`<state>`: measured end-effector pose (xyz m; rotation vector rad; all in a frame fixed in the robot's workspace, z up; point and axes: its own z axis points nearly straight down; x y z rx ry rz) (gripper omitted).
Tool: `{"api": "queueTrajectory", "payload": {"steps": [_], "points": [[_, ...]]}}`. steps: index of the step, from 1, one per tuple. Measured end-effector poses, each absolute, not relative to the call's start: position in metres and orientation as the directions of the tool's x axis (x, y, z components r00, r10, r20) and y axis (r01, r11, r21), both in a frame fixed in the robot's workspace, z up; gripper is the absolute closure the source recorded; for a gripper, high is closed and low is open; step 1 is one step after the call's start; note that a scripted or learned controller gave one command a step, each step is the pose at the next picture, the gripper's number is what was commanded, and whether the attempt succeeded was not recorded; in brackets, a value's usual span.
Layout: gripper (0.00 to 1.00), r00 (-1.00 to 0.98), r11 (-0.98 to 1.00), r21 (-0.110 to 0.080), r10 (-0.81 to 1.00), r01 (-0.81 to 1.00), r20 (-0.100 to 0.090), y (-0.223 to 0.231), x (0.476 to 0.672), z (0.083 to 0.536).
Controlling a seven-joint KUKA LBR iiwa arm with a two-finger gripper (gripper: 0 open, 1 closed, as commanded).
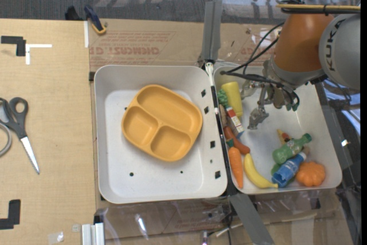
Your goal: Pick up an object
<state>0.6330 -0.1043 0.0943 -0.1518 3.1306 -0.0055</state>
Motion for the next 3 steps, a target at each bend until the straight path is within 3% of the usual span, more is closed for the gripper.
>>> {"api": "queueTrajectory", "payload": {"steps": [1,2,3], "points": [[0.0,-0.98,0.98,-0.002,-0.199,-0.199,-0.003,-0.123,0.551,0.093],[0.0,-1.0,1.0,-0.004,-0.026,-0.026,-0.005,-0.096,0.515,0.093],[0.0,-0.992,0.992,0.0,0.125,0.125,-0.004,-0.129,0.563,0.164]]}}
